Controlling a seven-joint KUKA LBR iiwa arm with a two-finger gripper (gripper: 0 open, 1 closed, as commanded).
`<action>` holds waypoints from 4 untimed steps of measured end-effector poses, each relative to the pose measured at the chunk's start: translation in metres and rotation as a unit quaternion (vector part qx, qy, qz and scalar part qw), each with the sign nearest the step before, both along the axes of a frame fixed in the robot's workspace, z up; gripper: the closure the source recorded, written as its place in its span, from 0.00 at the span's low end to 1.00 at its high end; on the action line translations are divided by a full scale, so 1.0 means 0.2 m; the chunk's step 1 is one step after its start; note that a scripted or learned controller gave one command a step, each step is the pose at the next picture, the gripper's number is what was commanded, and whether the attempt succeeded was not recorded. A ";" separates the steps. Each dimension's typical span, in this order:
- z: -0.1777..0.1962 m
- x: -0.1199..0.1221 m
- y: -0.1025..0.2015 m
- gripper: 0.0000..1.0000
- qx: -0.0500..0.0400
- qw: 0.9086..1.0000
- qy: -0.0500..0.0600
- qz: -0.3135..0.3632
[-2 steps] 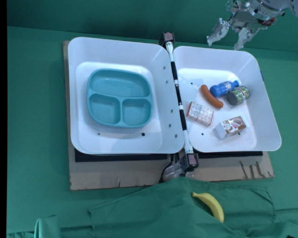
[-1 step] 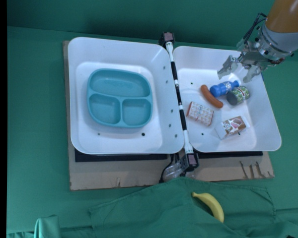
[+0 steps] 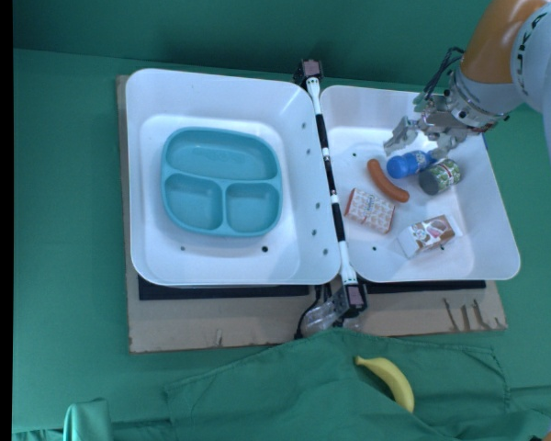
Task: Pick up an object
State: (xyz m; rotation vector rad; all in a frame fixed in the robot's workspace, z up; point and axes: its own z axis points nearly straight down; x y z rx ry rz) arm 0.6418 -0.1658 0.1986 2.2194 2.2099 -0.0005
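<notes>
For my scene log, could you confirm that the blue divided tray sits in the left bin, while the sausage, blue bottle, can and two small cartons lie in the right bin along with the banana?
Not quite: the banana lies outside the bins, on the green cloth at the bottom of the camera view. The rest stands: the blue divided tray is in the left bin, and the sausage, blue bottle, can and two small cartons lie in the right bin.

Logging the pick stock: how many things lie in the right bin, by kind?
Sausage: 1
Blue bottle: 1
Can: 1
Small cartons: 2
Total: 5
</notes>
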 end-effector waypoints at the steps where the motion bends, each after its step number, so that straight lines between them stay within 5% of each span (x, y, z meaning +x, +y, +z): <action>1: -0.08 0.29 -0.01 0.00 0.003 1.000 0.005 0.004; 2: -0.07 0.22 -0.11 0.00 0.002 1.000 -0.001 0.001; 3: -0.06 -0.13 -0.11 0.00 0.000 1.000 -0.004 0.000; 4: 0.01 -0.11 -0.12 1.00 -0.002 1.000 -0.010 -0.001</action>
